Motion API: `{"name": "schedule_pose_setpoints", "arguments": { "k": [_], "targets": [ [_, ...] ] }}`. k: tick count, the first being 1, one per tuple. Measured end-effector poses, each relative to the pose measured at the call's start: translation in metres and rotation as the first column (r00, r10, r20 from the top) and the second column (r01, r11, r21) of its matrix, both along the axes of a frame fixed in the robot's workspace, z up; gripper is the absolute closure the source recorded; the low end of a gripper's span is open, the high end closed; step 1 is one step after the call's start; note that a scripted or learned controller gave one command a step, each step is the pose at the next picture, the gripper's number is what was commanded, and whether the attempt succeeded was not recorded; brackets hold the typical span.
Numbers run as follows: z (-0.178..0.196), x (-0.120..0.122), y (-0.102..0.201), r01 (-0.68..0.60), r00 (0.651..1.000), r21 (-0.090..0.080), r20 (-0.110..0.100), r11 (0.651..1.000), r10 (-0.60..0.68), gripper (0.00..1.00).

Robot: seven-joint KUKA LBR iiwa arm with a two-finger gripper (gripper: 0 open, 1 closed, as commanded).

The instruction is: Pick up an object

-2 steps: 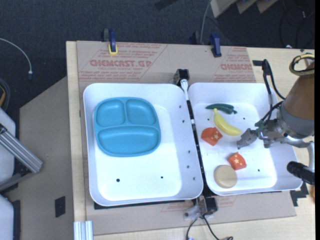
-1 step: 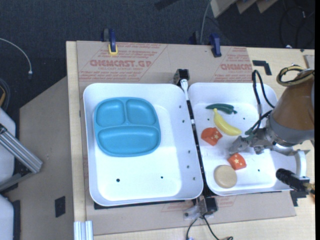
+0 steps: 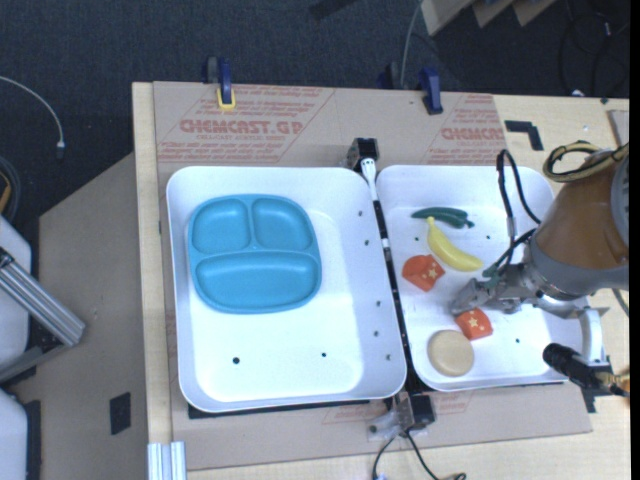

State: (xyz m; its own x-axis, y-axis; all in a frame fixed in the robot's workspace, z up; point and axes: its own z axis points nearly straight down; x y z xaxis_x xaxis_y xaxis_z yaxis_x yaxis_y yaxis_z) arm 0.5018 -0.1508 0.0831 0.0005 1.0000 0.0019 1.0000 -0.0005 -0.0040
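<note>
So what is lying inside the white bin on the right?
The right white bin holds a yellow banana, green pepper, two red pieces, a beige disc; the claw covers some floor.

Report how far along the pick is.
Done: the arm has reached into the right bin, with the pincer low among the toys. In hand: nothing visibly; it sits just above the small red piece, beside the red pepper and banana. Left: grasp one item and lift it; all lie on the bin floor.
</note>
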Motion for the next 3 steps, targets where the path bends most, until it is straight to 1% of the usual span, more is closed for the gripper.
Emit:
{"name": "schedule_pose_setpoints", "arguments": {
  "k": [1, 2, 3],
  "targets": [
    [0.012, 0.001, 0.0, 0.0, 1.0, -0.002, 0.004, 1.0, 0.0, 1.0],
    [0.056, -0.004, -0.003, 0.0, 1.0, -0.004, 0.008, 1.0, 0.0, 1.0],
    [0.119, 0.001, -0.004, -0.002, 1.0, -0.005, 0.012, 1.0, 0.002, 1.0]
  ]
}}
